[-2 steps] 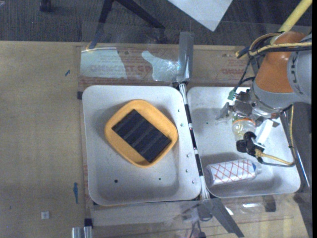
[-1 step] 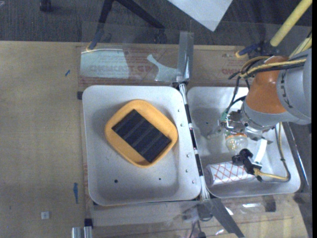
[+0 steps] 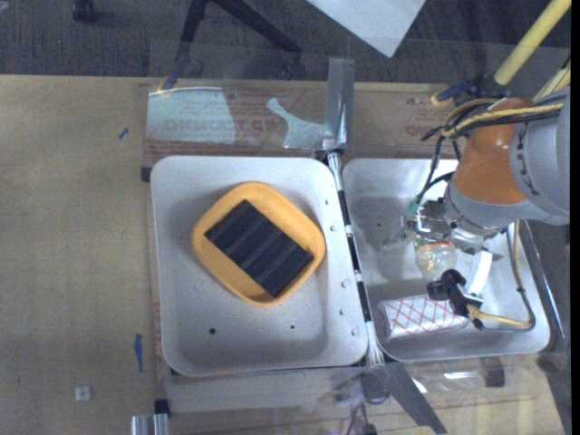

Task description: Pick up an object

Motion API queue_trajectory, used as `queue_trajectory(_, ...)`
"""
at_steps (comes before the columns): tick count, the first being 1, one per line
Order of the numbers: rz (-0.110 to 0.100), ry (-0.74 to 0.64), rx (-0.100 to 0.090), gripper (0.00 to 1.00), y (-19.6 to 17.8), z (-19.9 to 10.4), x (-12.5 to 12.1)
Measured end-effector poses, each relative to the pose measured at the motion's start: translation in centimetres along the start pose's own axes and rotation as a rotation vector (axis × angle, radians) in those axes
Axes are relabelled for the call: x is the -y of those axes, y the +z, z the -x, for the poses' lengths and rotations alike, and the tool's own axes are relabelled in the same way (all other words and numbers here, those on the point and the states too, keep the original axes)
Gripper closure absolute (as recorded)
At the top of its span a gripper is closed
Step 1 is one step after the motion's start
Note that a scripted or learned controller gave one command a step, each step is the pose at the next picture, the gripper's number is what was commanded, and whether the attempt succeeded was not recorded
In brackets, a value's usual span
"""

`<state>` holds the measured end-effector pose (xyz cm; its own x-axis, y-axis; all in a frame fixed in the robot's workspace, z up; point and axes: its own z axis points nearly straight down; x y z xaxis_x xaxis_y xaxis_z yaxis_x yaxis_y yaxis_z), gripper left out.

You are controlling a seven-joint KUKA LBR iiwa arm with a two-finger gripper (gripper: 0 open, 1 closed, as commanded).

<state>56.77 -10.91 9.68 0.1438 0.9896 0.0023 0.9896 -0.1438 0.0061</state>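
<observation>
The gripper (image 3: 430,243) hangs low inside the right bin (image 3: 535,333), near the middle of it, at the end of a grey arm (image 3: 544,166) with an orange band (image 3: 485,166) that reaches in from the right. Seen from above, the wrist hides the tip, so it cannot be told whether the gripper is open or closed, and nothing can be seen held in it.

In the same overhead view, a flat white packet (image 3: 417,316) with a red criss-cross pattern lies on the floor of the right bin, near its front wall, a little in front of the gripper and apart from it.

The left bin (image 3: 181,333) sits just beside the right one, their long edges touching. In it rests a yellow dish (image 3: 208,234) with rounded corners, turned at an angle, near the bin's centre. A black ribbed panel (image 3: 259,246) lies inside the dish.

Both bins stand on a brown bench (image 3: 63,243). Behind them lies a strip of cardboard (image 3: 227,120) partly covered with clear plastic. Beyond the bench is dark carpet, with the black legs of an office chair (image 3: 190,3) at the top left, a white sheet (image 3: 367,3) at the top centre, and a yellow pole (image 3: 542,27) slanting across the top right corner.
</observation>
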Motion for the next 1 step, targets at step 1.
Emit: queue_trajectory(1, 0.000, 0.000, 0.000, 0.00, 0.00, 0.00, 0.00)
